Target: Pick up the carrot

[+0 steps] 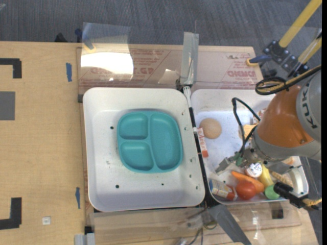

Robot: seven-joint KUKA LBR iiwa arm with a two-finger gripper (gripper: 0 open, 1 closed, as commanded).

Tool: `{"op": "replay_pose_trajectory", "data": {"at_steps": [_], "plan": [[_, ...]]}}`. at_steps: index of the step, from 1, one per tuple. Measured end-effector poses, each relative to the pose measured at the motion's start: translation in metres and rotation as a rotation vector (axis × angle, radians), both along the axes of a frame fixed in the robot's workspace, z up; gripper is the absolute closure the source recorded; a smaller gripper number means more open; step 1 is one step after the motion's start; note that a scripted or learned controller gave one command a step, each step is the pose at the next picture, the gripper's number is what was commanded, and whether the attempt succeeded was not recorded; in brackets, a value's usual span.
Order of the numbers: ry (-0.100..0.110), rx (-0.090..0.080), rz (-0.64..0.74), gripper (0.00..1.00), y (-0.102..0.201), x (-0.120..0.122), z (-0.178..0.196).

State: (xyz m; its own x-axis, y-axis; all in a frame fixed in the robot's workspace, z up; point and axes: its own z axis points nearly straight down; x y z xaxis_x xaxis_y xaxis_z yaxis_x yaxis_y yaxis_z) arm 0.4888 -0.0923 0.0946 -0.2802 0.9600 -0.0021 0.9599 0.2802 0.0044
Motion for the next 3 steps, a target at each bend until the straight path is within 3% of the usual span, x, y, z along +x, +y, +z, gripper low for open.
{"op": "replay_pose_trajectory", "data": {"at_steps": [1, 2, 3], "plan": [[-0.003, -0.006, 0.668, 0.00, -0.027, -0.006, -0.004], [-0.015, -0.012, 0.668, 1.00, -0.027, -0.003, 0.008], [-0.008, -0.003, 0.691, 1.00, 0.045, -0.006, 0.094]]}}
